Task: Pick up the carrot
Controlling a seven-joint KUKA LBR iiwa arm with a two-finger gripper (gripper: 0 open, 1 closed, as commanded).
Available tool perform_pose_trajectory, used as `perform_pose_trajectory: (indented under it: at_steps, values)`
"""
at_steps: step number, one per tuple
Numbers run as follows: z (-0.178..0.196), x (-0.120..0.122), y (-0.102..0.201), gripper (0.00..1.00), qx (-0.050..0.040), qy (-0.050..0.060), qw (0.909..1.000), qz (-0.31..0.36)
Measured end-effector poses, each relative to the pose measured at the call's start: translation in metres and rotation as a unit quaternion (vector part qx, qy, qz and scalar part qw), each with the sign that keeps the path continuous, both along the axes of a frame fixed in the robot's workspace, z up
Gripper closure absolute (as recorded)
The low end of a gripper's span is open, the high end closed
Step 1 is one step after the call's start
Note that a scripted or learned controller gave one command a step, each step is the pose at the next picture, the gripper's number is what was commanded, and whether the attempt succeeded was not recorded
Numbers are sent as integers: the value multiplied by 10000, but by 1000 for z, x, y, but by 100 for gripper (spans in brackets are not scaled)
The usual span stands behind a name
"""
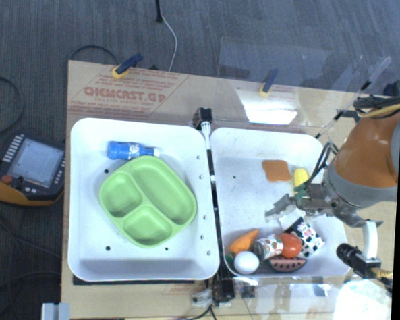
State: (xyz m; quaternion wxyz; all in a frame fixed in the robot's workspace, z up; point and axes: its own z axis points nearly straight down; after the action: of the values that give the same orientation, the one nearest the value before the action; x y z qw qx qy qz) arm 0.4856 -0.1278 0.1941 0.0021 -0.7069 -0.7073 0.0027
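Camera view looks down on two white bins. Lower middle of the frame, the carrot lies in the right bin, near its lower left corner, just above a white egg and beside a red tomato. Right of it hangs the gripper, its fingers spread and pinching nothing. A green divided plate sits in the left bin, with a blue bottle above it.
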Motion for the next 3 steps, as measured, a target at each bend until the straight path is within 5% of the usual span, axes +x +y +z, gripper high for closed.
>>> perform_pose_trajectory:
  at_steps: [1,2,3]
  values:
    - [-104,6,22,0,1,-77,9990,-446]
    - [-94,9,21,100,-5,-104,9989,-459]
    - [-96,7,22,0,-2,-76,9989,-459]
